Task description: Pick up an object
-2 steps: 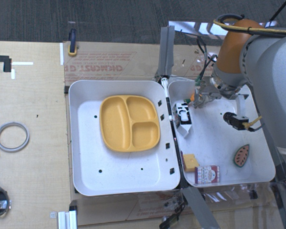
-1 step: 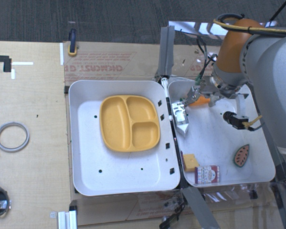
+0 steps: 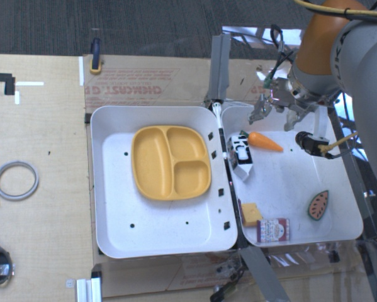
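Note:
My gripper [image 3: 275,117] hangs over the back of the right bin [image 3: 339,187], open, with nothing between its fingers. An orange carrot [image 3: 265,142] lies just in front of it and below. A black-and-white box [image 3: 240,151] leans against the bin's left wall. A yellow block [image 3: 251,214] and a red-and-white packet [image 3: 273,230] rest at the front left. At the right front is a watermelon slice [image 3: 318,205].
The left bin [image 3: 112,219] holds a yellow divided plate [image 3: 171,162]. On the wooden bench at the left lies a grey ring [image 3: 15,180]. A metal divider bar [image 3: 218,68] stands behind the gap between the bins.

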`<state>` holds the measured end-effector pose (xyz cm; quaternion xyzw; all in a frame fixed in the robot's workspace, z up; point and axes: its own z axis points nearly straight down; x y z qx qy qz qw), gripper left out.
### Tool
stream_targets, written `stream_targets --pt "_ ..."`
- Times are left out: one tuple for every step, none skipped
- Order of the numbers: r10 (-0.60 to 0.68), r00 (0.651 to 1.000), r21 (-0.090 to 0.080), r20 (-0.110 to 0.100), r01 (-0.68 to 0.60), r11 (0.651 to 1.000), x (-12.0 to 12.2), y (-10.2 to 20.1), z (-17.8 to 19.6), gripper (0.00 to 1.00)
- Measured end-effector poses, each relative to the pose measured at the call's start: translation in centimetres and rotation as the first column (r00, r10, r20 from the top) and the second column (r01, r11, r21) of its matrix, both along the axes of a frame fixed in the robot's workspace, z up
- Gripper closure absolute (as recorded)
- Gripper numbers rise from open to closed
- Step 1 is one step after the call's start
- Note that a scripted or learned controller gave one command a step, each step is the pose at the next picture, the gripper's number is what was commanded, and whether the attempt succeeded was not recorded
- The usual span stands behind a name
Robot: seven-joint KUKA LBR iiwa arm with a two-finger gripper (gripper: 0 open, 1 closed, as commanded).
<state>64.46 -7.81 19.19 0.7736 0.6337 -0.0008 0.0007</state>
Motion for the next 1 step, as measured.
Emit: stream_targets --pt "-0.140 0.990 0.000 -0.002 0.140 0.990 1.36 -2.92 -8.51 0.00"
